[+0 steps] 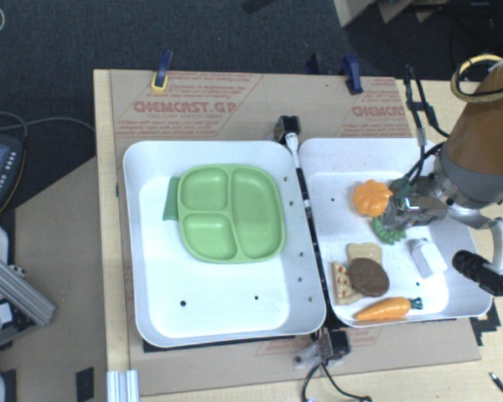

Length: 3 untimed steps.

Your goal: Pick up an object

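Gripper [400,213] down low in right bin [335,162], over green leafy item [391,233], just beside orange pepper-like toy [371,198]; state of jaws: cannot tell, hidden under wrist

Nothing seen lifted; pick judged not yet done, grasp stage at most

Left untouched nearby: brown cookie [368,276], cracker [343,282], carrot [387,309], small grey piece [422,256]

Green divided plate [231,212] alone in left bin [151,249]

Left to do: secure one item, raise clear of bin

Two bins side by side on the table.
Left bin [151,300] holds a tray [231,212]; right bin [335,162] holds pepper [371,198], cookie [368,276], carrot [386,309].
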Motion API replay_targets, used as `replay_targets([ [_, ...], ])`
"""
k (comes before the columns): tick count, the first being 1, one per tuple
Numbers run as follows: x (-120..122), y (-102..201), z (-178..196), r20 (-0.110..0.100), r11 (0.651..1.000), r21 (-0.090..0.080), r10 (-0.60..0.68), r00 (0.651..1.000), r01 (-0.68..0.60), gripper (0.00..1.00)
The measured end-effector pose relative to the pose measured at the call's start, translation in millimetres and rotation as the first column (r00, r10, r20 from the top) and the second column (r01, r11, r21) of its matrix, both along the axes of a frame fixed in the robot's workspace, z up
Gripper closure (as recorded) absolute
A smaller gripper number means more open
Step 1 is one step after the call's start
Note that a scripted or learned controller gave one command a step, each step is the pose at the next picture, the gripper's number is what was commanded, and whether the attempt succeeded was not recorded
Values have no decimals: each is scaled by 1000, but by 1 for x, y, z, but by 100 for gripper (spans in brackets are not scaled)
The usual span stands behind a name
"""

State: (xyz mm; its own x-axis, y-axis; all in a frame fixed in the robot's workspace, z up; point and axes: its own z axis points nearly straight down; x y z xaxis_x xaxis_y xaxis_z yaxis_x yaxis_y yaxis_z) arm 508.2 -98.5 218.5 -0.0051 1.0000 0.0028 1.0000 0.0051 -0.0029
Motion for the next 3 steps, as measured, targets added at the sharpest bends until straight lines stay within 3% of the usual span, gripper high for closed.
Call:
replay_targets([
  [1,-15,54,-4,-1,1000,0,0,1000,0,100],
  [3,-24,57,-1,0,1000,-2,-6,1000,6,100],
])
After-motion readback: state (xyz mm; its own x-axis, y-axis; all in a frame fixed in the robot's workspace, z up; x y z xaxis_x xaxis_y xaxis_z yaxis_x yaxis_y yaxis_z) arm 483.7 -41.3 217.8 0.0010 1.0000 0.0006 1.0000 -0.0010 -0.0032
